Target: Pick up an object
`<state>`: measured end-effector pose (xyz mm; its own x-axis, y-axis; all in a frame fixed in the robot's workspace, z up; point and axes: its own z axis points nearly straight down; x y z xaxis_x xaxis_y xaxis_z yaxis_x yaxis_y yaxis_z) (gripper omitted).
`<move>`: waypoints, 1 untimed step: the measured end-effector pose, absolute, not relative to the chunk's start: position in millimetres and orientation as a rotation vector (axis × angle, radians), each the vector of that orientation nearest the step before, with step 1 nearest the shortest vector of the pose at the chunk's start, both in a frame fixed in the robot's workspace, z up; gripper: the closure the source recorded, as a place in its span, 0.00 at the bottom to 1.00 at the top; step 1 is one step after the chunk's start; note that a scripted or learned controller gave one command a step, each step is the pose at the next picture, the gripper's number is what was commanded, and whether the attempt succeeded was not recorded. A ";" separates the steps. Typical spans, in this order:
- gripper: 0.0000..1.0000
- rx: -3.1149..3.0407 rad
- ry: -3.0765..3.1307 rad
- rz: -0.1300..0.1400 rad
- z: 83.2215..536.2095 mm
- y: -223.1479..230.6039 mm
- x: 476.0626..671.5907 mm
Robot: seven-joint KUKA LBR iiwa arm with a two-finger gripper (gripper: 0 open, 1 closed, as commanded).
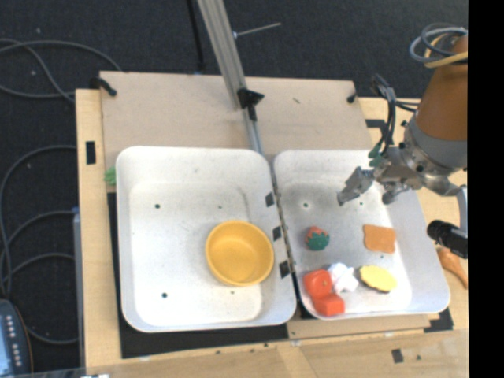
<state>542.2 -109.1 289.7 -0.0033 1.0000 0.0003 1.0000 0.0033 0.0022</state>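
The grey two-finger gripper [368, 189] hangs w/ fingers spread, nothing between them, above the right white plastic bin [315, 178], prob. lining up on the small green-and-red round toy [317, 239] below.

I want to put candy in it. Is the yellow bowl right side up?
Upright. The yellow bowl shows its round rim and hollow inside, facing up.

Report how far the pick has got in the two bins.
Done: nothing looks picked. The yellow bowl sits in the left bin. In the right bin lie the green and red ball, orange piece, yellow piece, white piece and red piece.
In hand: the gripper hangs open above the right bin, holding nothing.
Left: lower onto one object, close, lift.
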 end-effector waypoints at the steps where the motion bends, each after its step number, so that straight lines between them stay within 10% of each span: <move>1: 0.00 2.218 2.222 0.003 289.7 -109.2 542.3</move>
<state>542.3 -109.2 289.7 -0.0017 1.0000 0.0003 1.0000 0.0017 0.0026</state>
